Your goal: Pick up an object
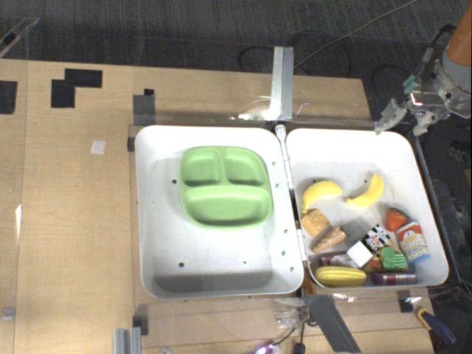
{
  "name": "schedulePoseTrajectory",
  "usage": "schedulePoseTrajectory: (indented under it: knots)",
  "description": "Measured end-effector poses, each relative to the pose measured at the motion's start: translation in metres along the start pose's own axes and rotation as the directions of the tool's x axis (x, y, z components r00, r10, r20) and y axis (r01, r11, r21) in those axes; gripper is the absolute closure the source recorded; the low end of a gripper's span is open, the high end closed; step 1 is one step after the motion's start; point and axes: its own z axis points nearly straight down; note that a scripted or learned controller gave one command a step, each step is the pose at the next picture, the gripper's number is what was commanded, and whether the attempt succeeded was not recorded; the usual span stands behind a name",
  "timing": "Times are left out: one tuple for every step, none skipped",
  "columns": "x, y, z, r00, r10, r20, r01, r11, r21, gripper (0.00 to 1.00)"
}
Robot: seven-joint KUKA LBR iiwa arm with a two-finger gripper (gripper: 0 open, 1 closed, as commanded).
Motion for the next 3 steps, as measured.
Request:
schedulePoseTrajectory:
  knots:
    - [0.039,-0.068,0.121,1.000,0.013,-0.001,-0.013,1.000,0.004,0.00]
    - [0.010,-0.046,0.156,0.994,-0.107,0.010,0.107,0.994,-0.023,0.00]
    - [0.050,-0.034,0.079,0.993,-0.118,0.000,0.118,0.993,-0.002,0.00]
